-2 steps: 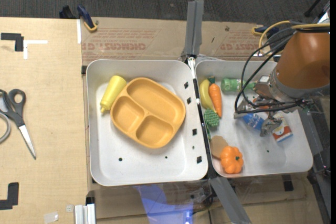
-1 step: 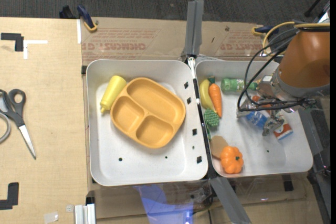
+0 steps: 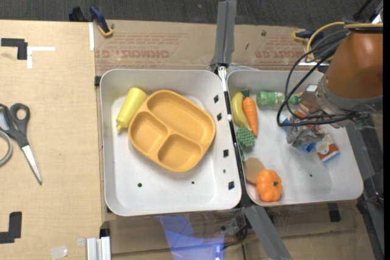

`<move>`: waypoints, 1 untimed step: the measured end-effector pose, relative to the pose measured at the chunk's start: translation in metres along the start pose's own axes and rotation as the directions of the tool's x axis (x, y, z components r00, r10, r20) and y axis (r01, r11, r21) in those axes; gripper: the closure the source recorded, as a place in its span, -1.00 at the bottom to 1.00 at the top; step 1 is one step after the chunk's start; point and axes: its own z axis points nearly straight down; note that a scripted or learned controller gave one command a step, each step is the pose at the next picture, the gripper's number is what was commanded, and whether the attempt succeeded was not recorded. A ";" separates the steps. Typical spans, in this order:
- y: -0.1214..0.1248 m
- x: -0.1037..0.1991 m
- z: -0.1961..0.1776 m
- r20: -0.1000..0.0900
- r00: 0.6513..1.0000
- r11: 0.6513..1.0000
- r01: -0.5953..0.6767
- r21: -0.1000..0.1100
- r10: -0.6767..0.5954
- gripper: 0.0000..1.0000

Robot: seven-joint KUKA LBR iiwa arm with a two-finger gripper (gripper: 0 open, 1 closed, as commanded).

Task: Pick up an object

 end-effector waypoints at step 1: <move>0.000 0.000 0.000 0.000 1.000 1.000 0.000 -0.001 0.000 -1.00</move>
